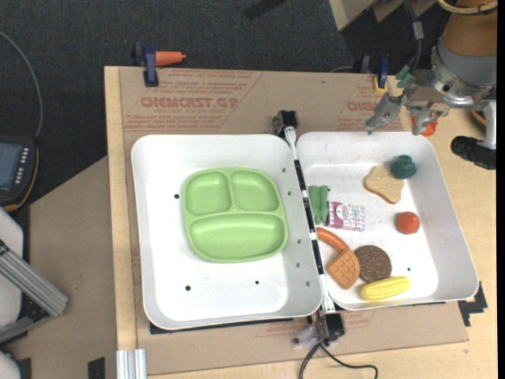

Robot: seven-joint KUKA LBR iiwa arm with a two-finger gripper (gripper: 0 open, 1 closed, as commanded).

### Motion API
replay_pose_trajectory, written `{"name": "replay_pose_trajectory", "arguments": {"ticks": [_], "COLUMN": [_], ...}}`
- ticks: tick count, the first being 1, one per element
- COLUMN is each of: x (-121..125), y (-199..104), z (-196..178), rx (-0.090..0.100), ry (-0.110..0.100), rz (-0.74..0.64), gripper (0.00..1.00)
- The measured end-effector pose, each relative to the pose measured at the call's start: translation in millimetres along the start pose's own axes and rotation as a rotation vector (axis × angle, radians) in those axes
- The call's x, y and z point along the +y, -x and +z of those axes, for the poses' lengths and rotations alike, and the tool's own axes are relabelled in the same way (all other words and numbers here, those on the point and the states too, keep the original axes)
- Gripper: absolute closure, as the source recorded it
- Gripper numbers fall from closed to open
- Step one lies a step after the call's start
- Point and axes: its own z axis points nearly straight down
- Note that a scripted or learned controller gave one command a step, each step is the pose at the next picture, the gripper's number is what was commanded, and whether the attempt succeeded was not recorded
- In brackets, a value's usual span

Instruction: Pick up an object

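Gripper: two-finger gripper point(401, 118) on the grey arm with an orange band point(467, 30) hung over the far edge of the right bin, near its far right corner; its two prongs stood visibly apart with nothing between them.
Right bin: shallow white bin point(458, 243) carried all the loose toy food, so any pick had to come from here.
Left bin: shallow white bin point(154, 235) held a green three-compartment plastic plate point(234, 214) at its middle, well apart from the gripper.
Toast: tan bread-slice toy point(384, 184) lay in the far half of the right bin, nearest the gripper, toward the near edge from it.
Teal piece: small dark teal lumpy toy point(404, 166) sat just beside the toast, toward the far right corner.
Cookie: round brown biscuit toy point(372, 262) rested near the near edge, touching or almost touching a square tan waffle toy point(343, 268).
Corn: yellow corn cob toy point(385, 288) lay along the near edge, long axis roughly parallel to it.
Packet: small white and purple printed packet point(347, 215) lay mid-bin beside a green pod-shaped toy point(319, 204) on the left edge.
Carrot: orange carrot-like toy point(332, 239) slanted below the packet.
Tomato: small red round toy point(407, 223) sat toward the right edge.
Deciding relation: toast and teal piece lay closest, straight in from the far edge beneath the gripper; likely a short descent toward the near side would meet them first.
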Motion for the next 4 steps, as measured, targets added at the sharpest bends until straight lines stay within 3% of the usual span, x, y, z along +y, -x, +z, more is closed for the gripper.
{"name": "replay_pose_trajectory", "arguments": {"ticks": [1,2,3,4], "x": [-22.4,21.8,-6.2,10.8], "y": [27.7,87.8,40.1,91.3], "z": [184.7,111.7,179.7,175.7], "rx": [-0.002,-0.005,-0.001,0.015], "ry": [-0.002,0.008,0.0,-0.004], "rz": [0.002,0.002,-0.003,-0.001], "gripper": [0.0,0.0,0.0,0.0]}}
